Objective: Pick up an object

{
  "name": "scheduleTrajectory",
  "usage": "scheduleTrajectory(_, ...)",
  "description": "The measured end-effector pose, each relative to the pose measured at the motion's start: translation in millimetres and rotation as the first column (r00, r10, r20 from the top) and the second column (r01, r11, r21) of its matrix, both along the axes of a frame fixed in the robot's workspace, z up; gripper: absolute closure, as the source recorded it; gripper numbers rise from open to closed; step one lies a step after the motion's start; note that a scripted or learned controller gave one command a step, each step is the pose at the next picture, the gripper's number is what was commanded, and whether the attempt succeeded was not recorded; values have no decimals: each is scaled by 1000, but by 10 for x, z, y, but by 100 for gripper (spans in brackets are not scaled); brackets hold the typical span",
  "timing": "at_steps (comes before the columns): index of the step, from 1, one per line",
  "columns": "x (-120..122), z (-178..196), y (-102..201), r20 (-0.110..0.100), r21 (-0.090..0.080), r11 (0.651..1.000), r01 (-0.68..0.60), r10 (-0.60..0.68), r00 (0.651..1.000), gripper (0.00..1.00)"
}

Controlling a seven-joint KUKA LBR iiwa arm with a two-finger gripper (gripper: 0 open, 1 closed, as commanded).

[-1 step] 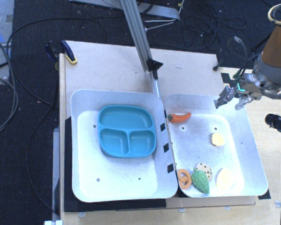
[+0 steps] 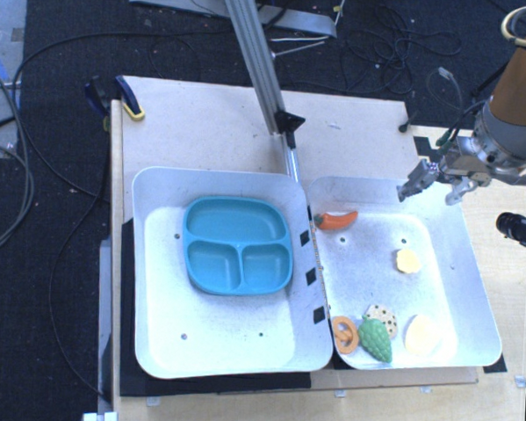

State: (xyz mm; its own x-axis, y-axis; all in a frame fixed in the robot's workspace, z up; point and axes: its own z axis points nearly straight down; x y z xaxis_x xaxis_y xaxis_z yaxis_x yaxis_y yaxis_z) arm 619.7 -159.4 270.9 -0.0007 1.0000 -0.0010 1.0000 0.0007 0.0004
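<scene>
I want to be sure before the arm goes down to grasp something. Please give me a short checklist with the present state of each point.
1. Gripper carries nothing yet: ok; nothing is between the fingers, which are spread.
2. Gripper is over the right bin: ok, above its far edge.
3. Gripper is above an object: not ok; the orange carrot and the small yellow piece both lie away from it.
4. Objects separated for a clean grasp: not ok for the pretzel, cookie and green piece, which lie clustered; ok for the yellow piece.
5. Blue tray lies in the left bin, out of the way: ok.
</scene>
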Motion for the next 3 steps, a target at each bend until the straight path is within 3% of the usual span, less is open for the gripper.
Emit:
scheduleTrajectory(2,30,-898,25,-3,1,1000,2,-2,1000,0)
scheduleTrajectory(3,17,-1529,-21,-5,1,1000,2,-2,1000,0)
